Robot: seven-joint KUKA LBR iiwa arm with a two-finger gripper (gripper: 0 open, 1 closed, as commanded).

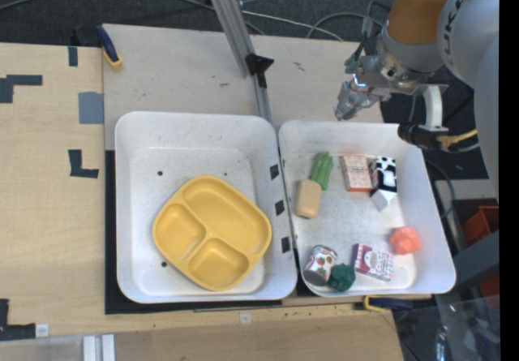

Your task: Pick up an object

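Note:
My gripper [350, 104] hangs above the far rim of the right bin [430, 189], with nothing visible between its fingers. In that bin lie a green ridged piece [322, 169], a tan block [308, 199], a small pink-and-white carton [355, 172], a black-and-white object [385, 181], an orange lump [405, 240], a red-and-white packet [372, 261], a round printed can [321, 263] and a dark green lump [342, 277]. All of them rest on the bin floor, apart from the gripper.
The left bin [130, 189] holds a yellow divided tray [212, 231]. A grey metal post [231, 15] slants from the top down to the bins' shared rim. Cables run across the dark floor behind the bench.

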